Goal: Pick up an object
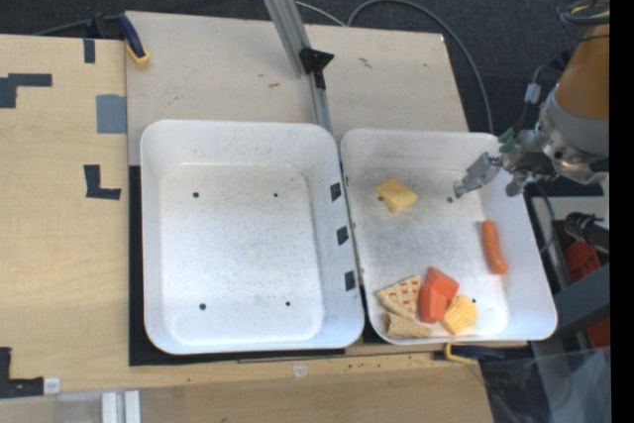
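Observation:
The right bin (416,146) holds a yellow block (396,195) near its middle and a slim orange piece (493,246) by its right wall. At its front lie a red-orange block (437,294), a waffle-patterned cracker (400,296), a small yellow ridged piece (459,315) and a tan scrap (404,325). My gripper (494,177) hangs over the bin's upper right corner, open, with nothing between its fingers. It is above and just left of the orange piece, and well right of the yellow block.
The left bin (238,139) sits beside the right one. A slanted metal pole (282,5) rises behind the bins. A cable (436,20) loops over the board at the back. The arm's orange band (586,79) is at the right edge.

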You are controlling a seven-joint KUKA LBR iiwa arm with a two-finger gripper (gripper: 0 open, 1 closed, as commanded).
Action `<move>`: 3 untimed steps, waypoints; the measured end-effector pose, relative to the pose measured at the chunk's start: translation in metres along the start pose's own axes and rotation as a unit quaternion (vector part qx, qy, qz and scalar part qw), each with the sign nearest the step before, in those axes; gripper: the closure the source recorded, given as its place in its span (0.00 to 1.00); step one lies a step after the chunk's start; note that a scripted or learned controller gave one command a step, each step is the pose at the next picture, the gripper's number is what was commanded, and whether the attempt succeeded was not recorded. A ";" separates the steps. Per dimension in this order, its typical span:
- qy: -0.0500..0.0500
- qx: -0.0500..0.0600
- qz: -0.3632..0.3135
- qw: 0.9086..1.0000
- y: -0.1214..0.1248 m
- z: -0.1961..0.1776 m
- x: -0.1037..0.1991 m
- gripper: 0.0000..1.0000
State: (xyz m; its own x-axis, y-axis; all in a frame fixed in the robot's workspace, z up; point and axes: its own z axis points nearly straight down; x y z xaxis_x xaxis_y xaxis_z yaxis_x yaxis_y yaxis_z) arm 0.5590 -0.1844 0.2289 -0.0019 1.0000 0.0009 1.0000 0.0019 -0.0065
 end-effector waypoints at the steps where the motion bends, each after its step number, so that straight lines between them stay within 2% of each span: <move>1: 0.000 0.000 0.000 1.000 0.000 0.044 0.002 0.00; 2: 0.000 0.001 0.001 1.000 -0.004 0.108 0.000 0.00; 3: 0.000 -0.002 0.000 1.000 -0.002 0.094 0.000 1.00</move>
State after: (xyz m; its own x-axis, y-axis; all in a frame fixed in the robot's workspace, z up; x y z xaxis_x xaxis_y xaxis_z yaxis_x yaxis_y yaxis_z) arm 0.5559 -0.1841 0.1348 -0.0019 1.0000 0.0005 1.0000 0.0019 -0.0028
